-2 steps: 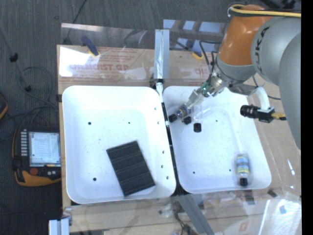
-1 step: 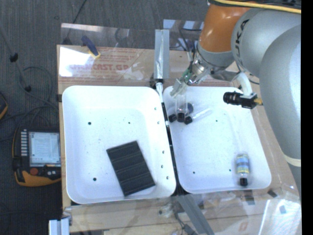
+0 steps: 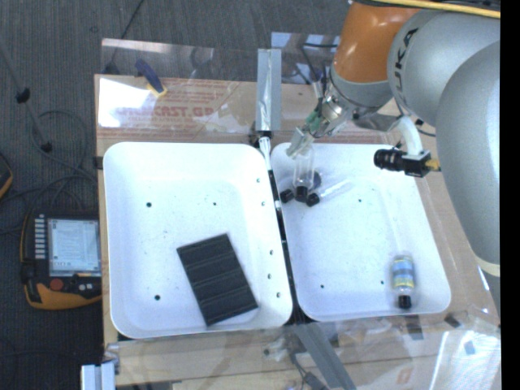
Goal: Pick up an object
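Fingers (image 3: 302,169) on the gripper (image 3: 305,192) are see-through plastic with black tips, and they're down at the floor of the right bin (image 3: 422,242), near its top-left corner. Honestly can't tell if they're spread or pinched from this angle, the clear plastic just blurs into the white. Nothing shows between them as far as I can make out.

Just right of the black tips there's a small clear tube-looking thing (image 3: 335,190) lying on the bin floor, close by but whether it's touching them I can't say.

The only obvious thing to grab in that bin is a little bottle (image 3: 401,276) with a black cap, lying down near the bottom-right corner, well apart from the gripper.

Over in the left bin (image 3: 130,242) a black ribbed pad (image 3: 216,279) lies flat and tilted, toward the bottom-right part.

The arm (image 3: 439,55), orange band and all, comes in from the upper right. A handheld controller (image 3: 58,257) sits on the floor left of the bench.
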{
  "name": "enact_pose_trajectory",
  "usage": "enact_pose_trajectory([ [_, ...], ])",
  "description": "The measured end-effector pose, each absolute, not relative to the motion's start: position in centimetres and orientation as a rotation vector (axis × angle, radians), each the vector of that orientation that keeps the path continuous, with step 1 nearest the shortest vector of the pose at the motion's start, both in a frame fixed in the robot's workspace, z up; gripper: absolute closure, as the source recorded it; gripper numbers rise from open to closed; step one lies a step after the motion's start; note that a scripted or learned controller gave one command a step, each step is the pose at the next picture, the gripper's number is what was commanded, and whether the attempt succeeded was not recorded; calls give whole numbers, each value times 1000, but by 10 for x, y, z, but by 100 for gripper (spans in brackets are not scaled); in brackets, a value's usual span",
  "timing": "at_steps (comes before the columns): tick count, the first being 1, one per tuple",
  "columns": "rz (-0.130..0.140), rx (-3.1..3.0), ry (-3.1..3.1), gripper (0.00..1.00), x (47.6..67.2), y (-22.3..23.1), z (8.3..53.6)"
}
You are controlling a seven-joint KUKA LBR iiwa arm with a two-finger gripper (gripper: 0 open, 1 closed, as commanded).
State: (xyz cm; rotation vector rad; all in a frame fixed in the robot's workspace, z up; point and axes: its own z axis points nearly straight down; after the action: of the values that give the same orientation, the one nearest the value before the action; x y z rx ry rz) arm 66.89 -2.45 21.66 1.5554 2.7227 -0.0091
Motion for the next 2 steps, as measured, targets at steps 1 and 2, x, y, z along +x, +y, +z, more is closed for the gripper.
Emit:
enact_pose_trajectory([
  [1, -5, 2017, 2405, 100, 668, -59, 252],
  [2, -3, 1614, 2692, 100, 669, -108, 272],
])
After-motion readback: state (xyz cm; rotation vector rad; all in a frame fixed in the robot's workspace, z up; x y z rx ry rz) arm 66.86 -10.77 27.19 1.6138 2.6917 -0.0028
